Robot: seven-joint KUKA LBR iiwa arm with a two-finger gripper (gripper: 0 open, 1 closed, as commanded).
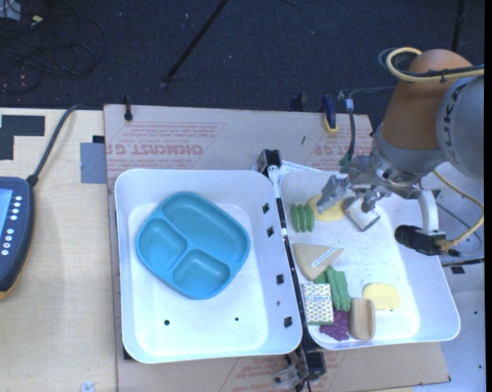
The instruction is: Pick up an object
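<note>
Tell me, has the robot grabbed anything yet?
Not that I can see. The gripper hangs over the top of the right bin, close to the yellow toy and green toy, with nothing visibly held. The other toys lie in that bin, and the blue tray sits in the left bin. The pick is left.

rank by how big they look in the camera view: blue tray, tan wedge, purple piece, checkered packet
1. blue tray, by far the largest.
2. tan wedge.
3. checkered packet, close to the wedge, so that order is unsure.
4. purple piece, partly hidden.
</note>
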